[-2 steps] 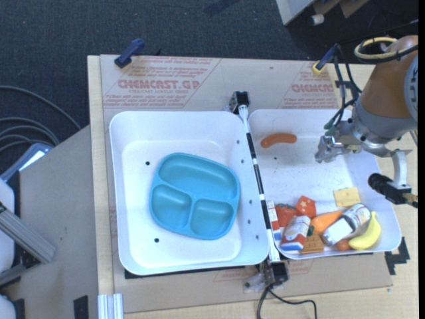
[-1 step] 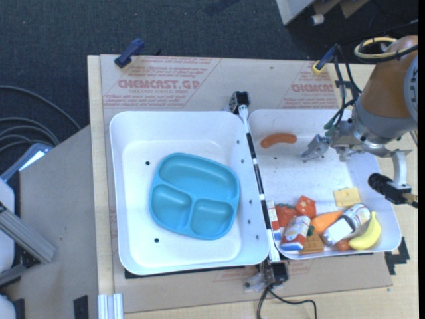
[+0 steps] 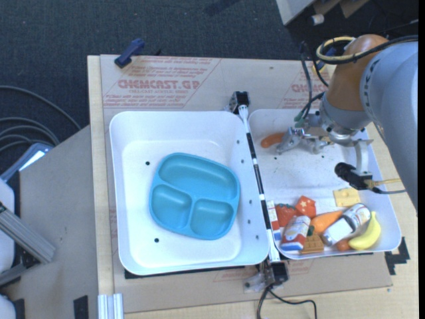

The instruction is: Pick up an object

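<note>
Starting at the left, a shallow white left bin holds a blue divided plate with three compartments, lying flat near the bin's middle. A black divider clip sits at the top of the seam where the two bins meet. Just past that seam, in the upper left of the right bin, lies a small orange carrot-shaped piece, the nearest candidate for picking. Its long axis runs roughly left to right, tilted slightly so the right end sits a little higher, and that right end points toward the gripper. The gripper's metal fingers hang low just beside the carrot's right end, on the far side from the seam; whether they are spread or closed cannot be told from this angle, and nothing is visibly between them. Behind it rises the grey arm with its orange band. Toward the lower right corner of the same bin sits a crowded pile of toy food, including a banana and a small yellow cheese square, well apart from the carrot. The likely risk is that the fingers close beside the carrot rather than around it, or meet it end-on along its length and push it against the bin wall at the seam, so it slides or rolls away instead of being gripped.
</note>
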You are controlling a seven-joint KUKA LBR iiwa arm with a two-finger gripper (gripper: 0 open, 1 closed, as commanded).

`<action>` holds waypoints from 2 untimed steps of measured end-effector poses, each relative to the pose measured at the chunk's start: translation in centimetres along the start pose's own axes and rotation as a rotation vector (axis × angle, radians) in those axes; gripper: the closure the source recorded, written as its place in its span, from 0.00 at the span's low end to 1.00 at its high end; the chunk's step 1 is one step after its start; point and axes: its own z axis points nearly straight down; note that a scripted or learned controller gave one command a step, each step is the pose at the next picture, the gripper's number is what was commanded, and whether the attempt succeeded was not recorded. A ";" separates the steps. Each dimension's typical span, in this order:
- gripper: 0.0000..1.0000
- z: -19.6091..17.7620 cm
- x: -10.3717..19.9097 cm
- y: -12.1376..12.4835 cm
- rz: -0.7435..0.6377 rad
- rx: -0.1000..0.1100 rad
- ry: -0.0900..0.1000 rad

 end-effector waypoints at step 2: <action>1.00 -1.0 2.4 -8.1 0.004 0.000 0.001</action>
